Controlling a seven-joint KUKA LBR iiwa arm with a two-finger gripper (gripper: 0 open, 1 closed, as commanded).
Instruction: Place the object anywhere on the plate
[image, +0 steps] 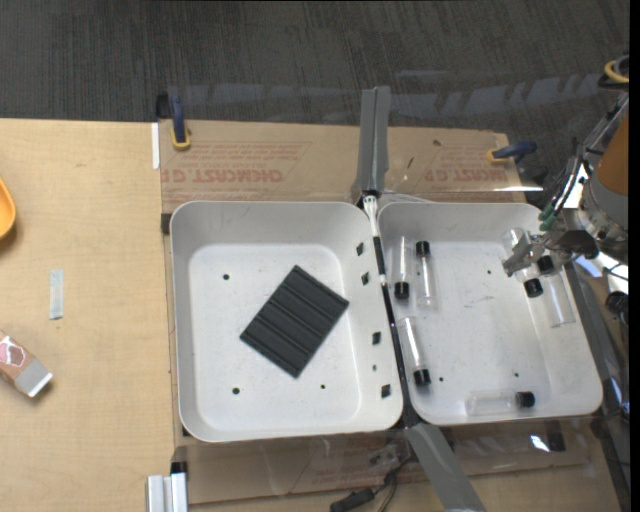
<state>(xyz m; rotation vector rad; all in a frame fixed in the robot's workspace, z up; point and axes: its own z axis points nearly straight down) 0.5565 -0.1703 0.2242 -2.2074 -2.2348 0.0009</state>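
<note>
Hovering at about three o'clock in the camera view, the gripper (528, 258) hangs over the upper right part of the right bin (470, 225), and whether it is released or clenched I cannot tell, since the metal parts there blur together. The plate (295, 321), a dark ribbed rectangle lying at a slant, sits near the middle of the left bin (190, 300), toward nine o'clock from the arm. The objects to choose from are clear tubes with black caps, all in the right bin: an upper left tube (424, 270) stands along the bin's left side, a lower left tube (411, 350) lies below it nearer six o'clock, a bottom tube (497, 403) rests along the front wall, and a right tube (550, 300) lies just below the gripper, toward five o'clock of it. None is on the plate, so the task looks barely begun. I judge these tubes to be light, stiff and smooth, likely to roll or squirt out of a pinch, and perhaps brittle if squeezed hard. The best hold is probably across the middle of the barrel, the closing direction square to its length, so it neither tips nor slides endwise. The right tube is nearest, and seems the natural pick. Its transparency may make its edges hard to judge against the white floor.
</note>
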